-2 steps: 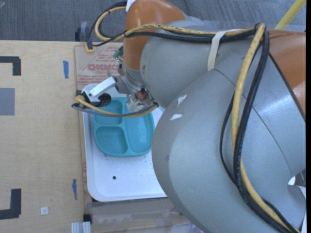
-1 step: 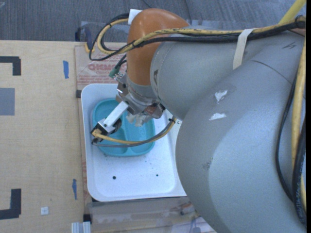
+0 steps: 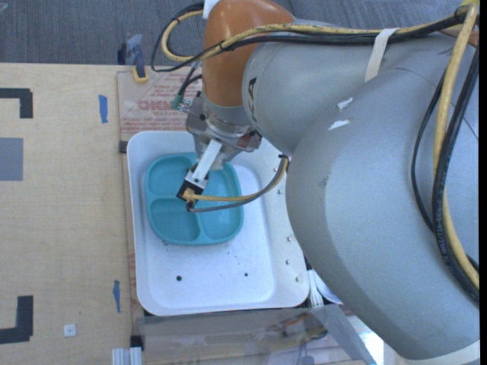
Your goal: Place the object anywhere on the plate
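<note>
We have the gripper (image 3: 221,137) poised over the far edge of the plate (image 3: 171,217), a teal dish split into three compartments that lies in the white bin (image 3: 228,280). Most of the plate spreads out from under the gripper toward the bin's near side. The wrist's own bulk covers whatever sits beneath it, so we cannot tell whether the gripper is clenched, released or grasping anything. The object is hidden from us too. If it is being carried, it hangs under the wrist, just above the plate's far rim, and the bare parts of the plate beside the gripper carry nothing we can make out. We judge the step in hand to be the set-down. To do it well, we would first move a little toward the plate's middle, away from the rim below us, so the object lands inside a compartment and not on the edge or a dividing ridge. We would then come down straight and low before letting go, so the object does not bounce or roll off. The plate looks light and may slide in the bin, so we should not press on it, and we should lift straight up once the object is free.
</note>
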`<control>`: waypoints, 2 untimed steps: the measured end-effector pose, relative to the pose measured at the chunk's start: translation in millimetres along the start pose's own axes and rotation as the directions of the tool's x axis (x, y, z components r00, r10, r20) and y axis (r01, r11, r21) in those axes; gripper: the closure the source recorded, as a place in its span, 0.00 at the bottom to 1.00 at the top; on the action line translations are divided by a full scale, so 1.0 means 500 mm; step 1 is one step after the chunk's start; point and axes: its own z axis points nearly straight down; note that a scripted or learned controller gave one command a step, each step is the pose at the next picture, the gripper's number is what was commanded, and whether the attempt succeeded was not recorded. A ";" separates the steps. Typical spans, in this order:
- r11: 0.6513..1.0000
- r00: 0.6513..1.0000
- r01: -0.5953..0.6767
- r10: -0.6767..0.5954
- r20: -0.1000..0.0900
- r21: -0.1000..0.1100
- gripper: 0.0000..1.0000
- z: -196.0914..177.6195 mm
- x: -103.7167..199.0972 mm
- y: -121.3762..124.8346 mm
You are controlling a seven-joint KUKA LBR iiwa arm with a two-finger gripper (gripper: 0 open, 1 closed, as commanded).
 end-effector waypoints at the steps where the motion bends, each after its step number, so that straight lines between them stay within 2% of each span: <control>1: 0.993 0.993 -0.121 0.121 -0.007 -0.008 1.00 0.158 -0.012 -0.124; 2: 0.993 0.993 -0.120 0.120 0.001 0.003 0.00 0.173 -0.013 -0.132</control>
